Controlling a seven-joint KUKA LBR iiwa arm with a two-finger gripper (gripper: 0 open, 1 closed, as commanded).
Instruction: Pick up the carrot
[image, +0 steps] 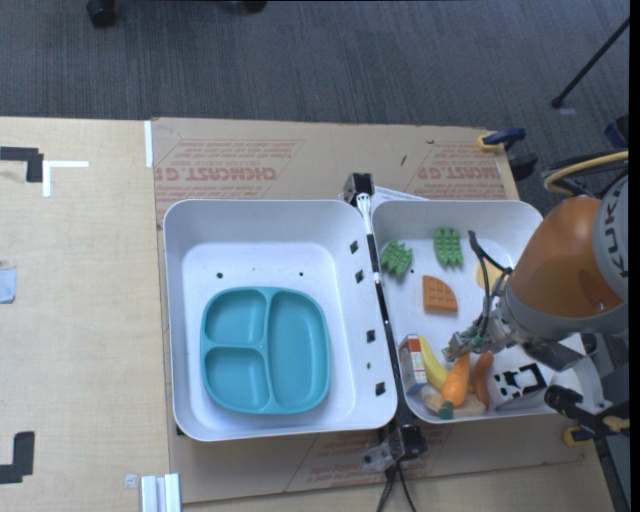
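Observation:
The orange carrot (456, 382) lies near the front edge of the right bin (455, 207), pointing up and to the right. A yellow banana (432, 362) lies on its left and a reddish-brown sausage (481, 378) on its right. My gripper (466, 346) hangs low over the bin, right at the carrot's upper end; its tips are small and dark against the clutter. The grey arm with its orange band (565, 265) covers the bin's right part.
Further back in the right bin lie two green toys (397, 258) (447, 247) and an orange waffle piece (439, 296). A small carton (411, 358) stands beside the banana. The left bin (180, 300) holds a teal divided plate (267, 350).

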